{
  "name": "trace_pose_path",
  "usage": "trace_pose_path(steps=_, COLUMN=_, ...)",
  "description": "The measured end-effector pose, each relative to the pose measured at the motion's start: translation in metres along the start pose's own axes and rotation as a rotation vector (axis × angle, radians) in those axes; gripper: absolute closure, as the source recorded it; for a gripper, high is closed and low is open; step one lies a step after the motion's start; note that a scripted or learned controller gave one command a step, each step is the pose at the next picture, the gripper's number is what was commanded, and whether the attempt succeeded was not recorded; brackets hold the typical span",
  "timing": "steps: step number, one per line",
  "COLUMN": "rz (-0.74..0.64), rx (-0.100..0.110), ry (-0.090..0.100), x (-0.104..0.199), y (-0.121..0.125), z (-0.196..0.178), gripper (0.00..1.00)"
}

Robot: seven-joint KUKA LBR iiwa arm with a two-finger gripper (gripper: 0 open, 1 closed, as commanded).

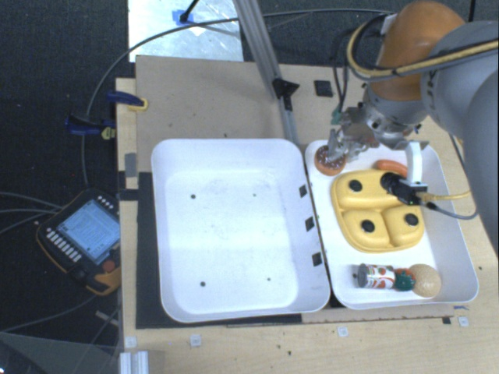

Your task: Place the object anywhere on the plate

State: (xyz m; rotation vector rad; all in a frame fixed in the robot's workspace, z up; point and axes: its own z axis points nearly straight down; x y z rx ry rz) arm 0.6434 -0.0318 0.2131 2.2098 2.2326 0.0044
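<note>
Gripper (337, 150) hangs over a small brown object (326, 160), upper right-centre of frame, beside the yellow plate (377, 210); whether it is closed, I cannot tell.

Dark carpeted floor (54, 45) all around a tan wooden bench (210, 104). Upper left, a bright reflective patch of light (183, 18). Cables (101, 92) trailing across the floor; lower left, a handheld control pendant (82, 236) with lit screen.

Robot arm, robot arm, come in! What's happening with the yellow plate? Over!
Gripper low at right bin's back left corner, over a small brown thing. Yellow plate in mid-bin. Can and egg sit near front.
</note>
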Motion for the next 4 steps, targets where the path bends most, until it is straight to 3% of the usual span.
trace_pose_path(steps=2, rz=-0.001, rx=-0.002, ry=0.001, x=0.109, y=0.023, z=-0.004, gripper=1.00)
trace_pose_path(steps=3, rz=0.001, rx=-0.001, ry=0.000, x=0.145, y=0.018, z=-0.022, gripper=1.00)
trace_pose_path(steps=4, rz=0.004, rx=0.000, ry=-0.001, x=0.143, y=0.018, z=-0.021, gripper=0.00)
